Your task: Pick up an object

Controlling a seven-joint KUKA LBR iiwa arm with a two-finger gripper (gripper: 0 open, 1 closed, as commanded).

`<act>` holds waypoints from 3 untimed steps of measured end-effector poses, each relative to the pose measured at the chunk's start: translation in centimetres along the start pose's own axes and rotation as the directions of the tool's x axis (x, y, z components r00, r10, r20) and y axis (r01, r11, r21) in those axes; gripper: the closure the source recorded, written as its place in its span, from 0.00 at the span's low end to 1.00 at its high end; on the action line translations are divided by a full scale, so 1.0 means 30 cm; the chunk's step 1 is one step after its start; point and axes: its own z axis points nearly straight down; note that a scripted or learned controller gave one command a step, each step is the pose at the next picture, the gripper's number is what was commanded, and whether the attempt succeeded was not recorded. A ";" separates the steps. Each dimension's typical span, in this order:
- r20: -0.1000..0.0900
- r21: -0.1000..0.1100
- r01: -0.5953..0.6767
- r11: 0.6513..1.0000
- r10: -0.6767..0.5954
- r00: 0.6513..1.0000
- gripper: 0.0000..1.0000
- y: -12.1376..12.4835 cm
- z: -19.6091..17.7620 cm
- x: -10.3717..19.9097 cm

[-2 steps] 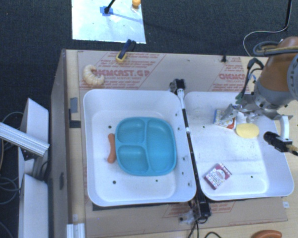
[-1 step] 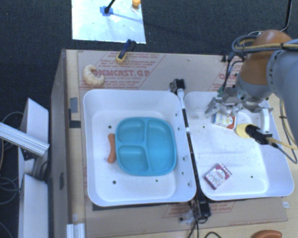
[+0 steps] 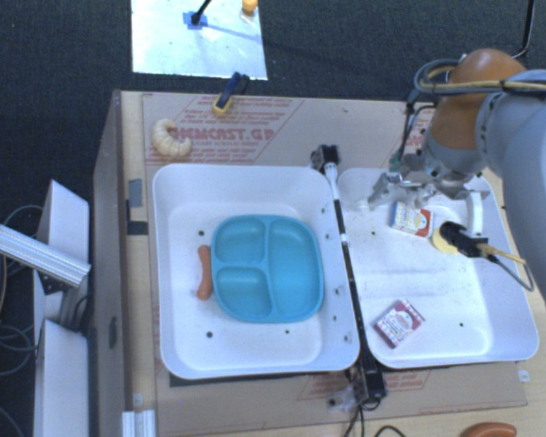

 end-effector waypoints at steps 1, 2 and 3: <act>0.001 0.000 -0.003 1.000 0.003 1.000 0.00 -0.026 -0.030 -0.040; 0.001 -0.008 -0.001 1.000 0.001 1.000 0.00 -0.050 0.037 -0.097; 0.001 0.000 -0.003 1.000 0.003 1.000 0.00 -0.094 -0.071 -0.090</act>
